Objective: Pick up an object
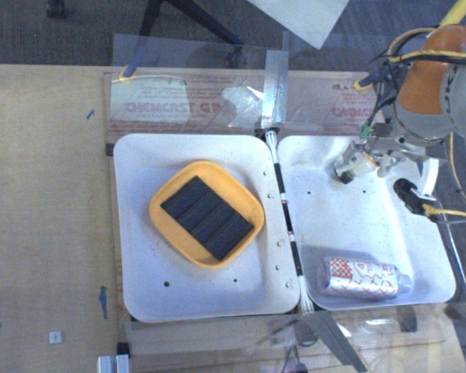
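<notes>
behind the left bin (132,231), the clear panel (182,107) carries faint reddish letters, too blurred for reading.

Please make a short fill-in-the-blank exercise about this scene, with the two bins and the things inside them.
1. The yellow tray with the dark ribbed insert lies in the ____ bin.
2. The red-and-white packet lies in the right bin, near its ____ edge.
3. The gripper hovers over the ____ bin.

Missing words: left; front; right
</notes>
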`<state>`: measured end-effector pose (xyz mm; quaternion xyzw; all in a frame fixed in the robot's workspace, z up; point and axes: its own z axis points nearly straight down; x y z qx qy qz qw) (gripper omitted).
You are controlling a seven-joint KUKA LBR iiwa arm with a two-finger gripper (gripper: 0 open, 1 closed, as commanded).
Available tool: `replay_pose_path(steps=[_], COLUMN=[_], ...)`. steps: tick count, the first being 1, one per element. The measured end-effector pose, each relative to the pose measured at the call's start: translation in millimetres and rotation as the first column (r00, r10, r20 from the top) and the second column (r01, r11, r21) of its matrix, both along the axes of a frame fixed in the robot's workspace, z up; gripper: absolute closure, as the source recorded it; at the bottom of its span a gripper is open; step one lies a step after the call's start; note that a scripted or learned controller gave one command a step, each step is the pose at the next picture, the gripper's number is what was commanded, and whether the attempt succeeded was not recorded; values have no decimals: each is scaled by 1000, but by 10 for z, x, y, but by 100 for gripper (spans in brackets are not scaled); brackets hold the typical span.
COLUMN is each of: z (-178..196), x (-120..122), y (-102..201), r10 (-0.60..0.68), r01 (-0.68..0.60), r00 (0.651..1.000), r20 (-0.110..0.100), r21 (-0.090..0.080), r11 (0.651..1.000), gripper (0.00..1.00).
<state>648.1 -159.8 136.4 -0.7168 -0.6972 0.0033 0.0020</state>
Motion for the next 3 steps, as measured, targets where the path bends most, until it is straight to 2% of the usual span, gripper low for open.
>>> replay_pose_path(steps=[1, 2, 3], z=[-54, -527, -540], x=[-350, -128, -67], y=[-62, 443, 350], r10=[101, 315, 502], r01=[-101, -315, -500], r00=[995, 948, 861], r20=[6, -44, -85], r21=[2, 11, 48], r11=[995, 949, 865], gripper=[0, 0, 0])
